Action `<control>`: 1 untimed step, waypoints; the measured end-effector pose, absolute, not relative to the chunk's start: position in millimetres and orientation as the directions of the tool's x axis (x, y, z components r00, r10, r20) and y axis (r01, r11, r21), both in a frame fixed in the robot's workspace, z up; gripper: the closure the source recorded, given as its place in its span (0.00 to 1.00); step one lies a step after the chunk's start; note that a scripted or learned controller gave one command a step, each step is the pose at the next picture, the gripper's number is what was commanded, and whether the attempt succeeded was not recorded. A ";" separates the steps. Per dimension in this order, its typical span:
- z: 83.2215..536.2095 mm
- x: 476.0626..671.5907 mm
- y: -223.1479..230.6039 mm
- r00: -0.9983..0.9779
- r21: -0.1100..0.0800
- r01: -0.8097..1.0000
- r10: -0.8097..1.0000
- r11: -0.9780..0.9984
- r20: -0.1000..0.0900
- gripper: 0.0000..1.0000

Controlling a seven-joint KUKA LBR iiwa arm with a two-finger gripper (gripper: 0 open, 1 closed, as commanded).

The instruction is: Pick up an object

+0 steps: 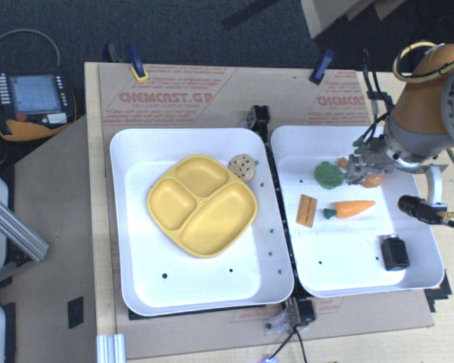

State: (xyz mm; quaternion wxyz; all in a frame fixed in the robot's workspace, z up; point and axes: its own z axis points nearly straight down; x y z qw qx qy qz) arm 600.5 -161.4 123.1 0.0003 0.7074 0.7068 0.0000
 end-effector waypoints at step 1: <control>169.4 601.1 -153.4 -0.001 0.005 1.000 1.000 0.002 -0.002 1.00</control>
